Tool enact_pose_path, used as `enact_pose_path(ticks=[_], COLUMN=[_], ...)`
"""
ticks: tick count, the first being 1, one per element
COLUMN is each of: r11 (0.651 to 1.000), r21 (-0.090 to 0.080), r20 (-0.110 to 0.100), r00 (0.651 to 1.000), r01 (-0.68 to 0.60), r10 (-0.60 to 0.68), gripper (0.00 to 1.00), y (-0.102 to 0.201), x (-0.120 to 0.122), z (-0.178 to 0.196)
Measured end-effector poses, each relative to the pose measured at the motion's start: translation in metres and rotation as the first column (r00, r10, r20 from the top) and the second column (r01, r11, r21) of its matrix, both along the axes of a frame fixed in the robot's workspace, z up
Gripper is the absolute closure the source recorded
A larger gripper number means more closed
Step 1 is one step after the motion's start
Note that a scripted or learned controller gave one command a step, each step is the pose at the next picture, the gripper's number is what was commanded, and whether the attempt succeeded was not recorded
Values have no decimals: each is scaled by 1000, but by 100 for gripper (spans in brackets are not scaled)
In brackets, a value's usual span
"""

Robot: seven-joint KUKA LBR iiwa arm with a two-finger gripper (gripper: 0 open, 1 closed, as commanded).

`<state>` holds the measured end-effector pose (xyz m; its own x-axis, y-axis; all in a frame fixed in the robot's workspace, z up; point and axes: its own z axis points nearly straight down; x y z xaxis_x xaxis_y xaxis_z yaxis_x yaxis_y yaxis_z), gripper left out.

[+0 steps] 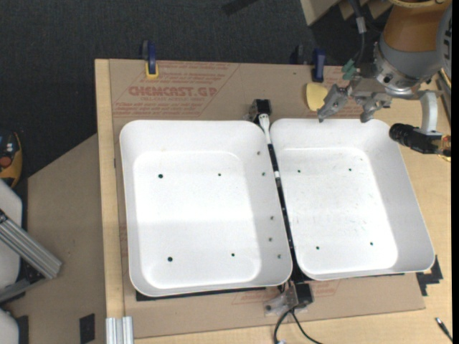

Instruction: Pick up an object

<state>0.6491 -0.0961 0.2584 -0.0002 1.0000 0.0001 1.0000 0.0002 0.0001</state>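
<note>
The table, topped by a brown board with red print toward eleven o'clock, was the widest thing below me. On it sat two shallow white bins side by side, their inner rims touching along a dark seam. The left bin took the nine o'clock half of the board and the right bin the three o'clock half. Each showed four small dark dots on its floor.

My arm, grey with its orange band, came in from two o'clock. My jaws hung over the far rim of the right bin, at about one o'clock of the scene. They stood apart, the two grey fingers splayed to either side.

A black clip sat at twelve o'clock, where the two bins met at their far corners. Two small blue-and-yellow clamps gripped the board's far edge, one at eleven o'clock and one at one o'clock.

The smallest thing was a pale yellow object. It lay on the board just beyond the right bin's far rim, outside both bins. It was at nine o'clock of my jaws and close beside one finger; I could not tell whether they touched.
</note>
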Motion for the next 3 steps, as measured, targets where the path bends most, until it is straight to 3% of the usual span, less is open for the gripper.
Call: enact_pose_path(ticks=[1, 2, 3], r11=[1000, 1000, 1000], r21=[-1, -1, 1], r20=[3, 6, -5], r00=[1000, 1000, 1000], r01=[-1, -1, -3], r10=[1, 1, 3], gripper=[100, 100, 100], y=[0, 0, 34], x=[1, 2, 17], z=[11, 76, 9])
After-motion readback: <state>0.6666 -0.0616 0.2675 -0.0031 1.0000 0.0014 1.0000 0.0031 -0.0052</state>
